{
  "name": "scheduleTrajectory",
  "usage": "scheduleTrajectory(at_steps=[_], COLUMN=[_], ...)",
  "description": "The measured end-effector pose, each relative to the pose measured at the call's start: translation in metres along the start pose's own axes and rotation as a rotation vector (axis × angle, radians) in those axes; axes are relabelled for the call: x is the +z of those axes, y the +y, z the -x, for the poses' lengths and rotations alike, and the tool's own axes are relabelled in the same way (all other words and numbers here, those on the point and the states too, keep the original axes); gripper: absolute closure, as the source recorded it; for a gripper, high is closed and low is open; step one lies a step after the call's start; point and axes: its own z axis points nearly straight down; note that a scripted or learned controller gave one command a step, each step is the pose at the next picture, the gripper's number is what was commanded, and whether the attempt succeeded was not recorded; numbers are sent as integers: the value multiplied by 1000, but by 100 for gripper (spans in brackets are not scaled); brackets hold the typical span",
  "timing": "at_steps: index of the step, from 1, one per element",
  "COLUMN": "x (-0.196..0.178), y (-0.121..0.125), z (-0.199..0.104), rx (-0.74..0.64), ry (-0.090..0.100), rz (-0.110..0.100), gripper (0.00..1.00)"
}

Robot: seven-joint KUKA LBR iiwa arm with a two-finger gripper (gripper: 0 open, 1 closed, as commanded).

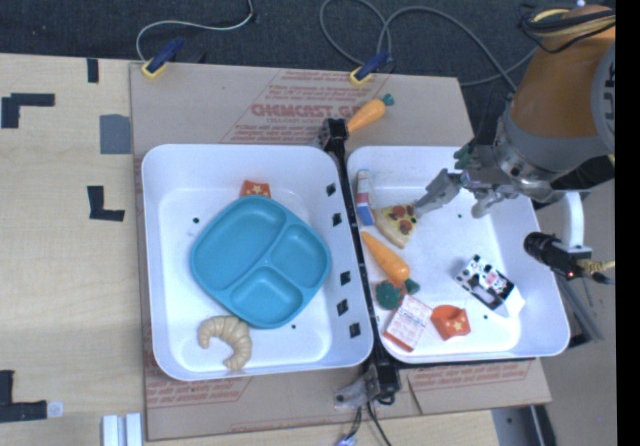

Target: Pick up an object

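The approach step is in hand: the end effector (pixel 440 191) is held low over the right bin (pixel 540 334), just beside a pizza slice (pixel 400 224). Whether its jaws are apart cannot be told. Next, a descent onto the slice is probably needed.

In the right bin (pixel 540 329) lie a pizza slice (pixel 399 223) near the gripper (pixel 432 196), an orange carrot (pixel 386 256) (slanted along the divider), a red-and-white packet (pixel 406 323), an orange piece (pixel 450 320) and a black-and-white box (pixel 487 281).
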Motion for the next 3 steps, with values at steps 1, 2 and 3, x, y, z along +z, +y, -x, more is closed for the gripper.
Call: scheduleTrajectory(at_steps=[1, 2, 3], x=[63, 161, 162], y=[2, 8, 57], z=[-36, 3, -8], rx=[0, 1, 0], ry=[1, -1, -1], rz=[-3, 3, 5], gripper=[0, 0, 0])
